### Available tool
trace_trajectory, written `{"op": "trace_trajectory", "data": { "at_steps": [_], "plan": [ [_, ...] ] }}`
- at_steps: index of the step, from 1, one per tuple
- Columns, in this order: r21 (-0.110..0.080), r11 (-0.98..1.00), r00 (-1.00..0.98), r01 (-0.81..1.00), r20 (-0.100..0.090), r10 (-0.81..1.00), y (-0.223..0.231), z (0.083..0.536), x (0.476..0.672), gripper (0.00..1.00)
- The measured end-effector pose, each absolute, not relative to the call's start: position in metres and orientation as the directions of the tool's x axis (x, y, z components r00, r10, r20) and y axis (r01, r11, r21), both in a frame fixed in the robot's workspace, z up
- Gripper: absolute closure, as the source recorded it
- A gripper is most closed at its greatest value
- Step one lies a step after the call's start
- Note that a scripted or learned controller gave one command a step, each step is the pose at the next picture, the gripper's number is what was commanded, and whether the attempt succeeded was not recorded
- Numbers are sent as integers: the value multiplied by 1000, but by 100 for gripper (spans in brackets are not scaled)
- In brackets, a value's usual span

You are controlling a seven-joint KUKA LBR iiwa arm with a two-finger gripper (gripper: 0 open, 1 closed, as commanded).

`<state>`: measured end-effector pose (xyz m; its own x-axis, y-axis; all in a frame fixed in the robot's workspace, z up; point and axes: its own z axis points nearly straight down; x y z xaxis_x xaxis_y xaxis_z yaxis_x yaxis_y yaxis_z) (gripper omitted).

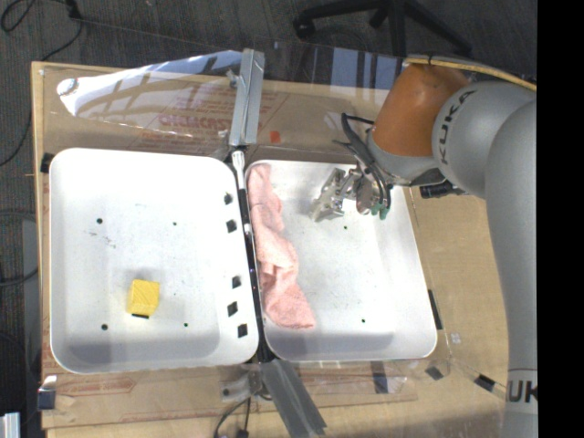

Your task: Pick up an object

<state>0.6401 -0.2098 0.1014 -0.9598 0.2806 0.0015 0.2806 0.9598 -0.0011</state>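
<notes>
Camera view: the gripper (pixel 336 199) is seen over the right bin (pixel 401 336), far end, fingers apart and holding nothing. The pink cloth (pixel 274 263) lies along the left wall; a grasp could be blocked there.

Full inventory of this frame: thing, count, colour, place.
bins: 2, white, side by side on the bench; left bin, right bin
yellow block: 1, yellow, left bin, near its front
pink cloth: 1, pink, crumpled along the right bin's left wall
bench: 1, tan, under both bins
chair base: 1, black, on the floor beyond the bench
arm: 1, grey with an orange band, reaching in from the right
tool: 1, metallic, above the back of the right bin, apart from the cloth
</notes>
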Motion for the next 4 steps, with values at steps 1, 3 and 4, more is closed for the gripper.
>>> {"op": "trace_trajectory", "data": {
  "at_steps": [1,3,4],
  "plan": [
    [-1,941,-941,339,-2,339,-211,198,651,100],
    [0,955,-955,295,6,295,-166,89,640,0],
    [0,956,-956,292,7,292,-165,98,641,100]
  ]
}}
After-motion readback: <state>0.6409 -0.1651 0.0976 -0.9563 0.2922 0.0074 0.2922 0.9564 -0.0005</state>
